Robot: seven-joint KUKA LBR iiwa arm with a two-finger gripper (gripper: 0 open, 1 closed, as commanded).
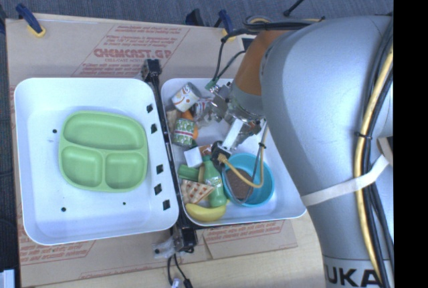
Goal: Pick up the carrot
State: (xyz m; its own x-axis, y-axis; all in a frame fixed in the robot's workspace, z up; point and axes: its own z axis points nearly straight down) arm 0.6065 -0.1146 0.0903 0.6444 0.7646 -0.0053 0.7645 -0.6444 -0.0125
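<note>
Camera view: the arm (pixel 321 99) reaches over the right bin (pixel 284 203), its gripper (pixel 221 146) lowered among the crowded toy food near the blue bowl (pixel 257 190). Whether the fingers are spread or closed cannot be told, and nothing is seen between them. A small orange piece, probably the carrot (pixel 188 115), lies in the upper left part of that bin, beside the can (pixel 185 133). The pick appears not yet done. The green tray (pixel 103 150) occupies the left bin (pixel 30 146).
</note>
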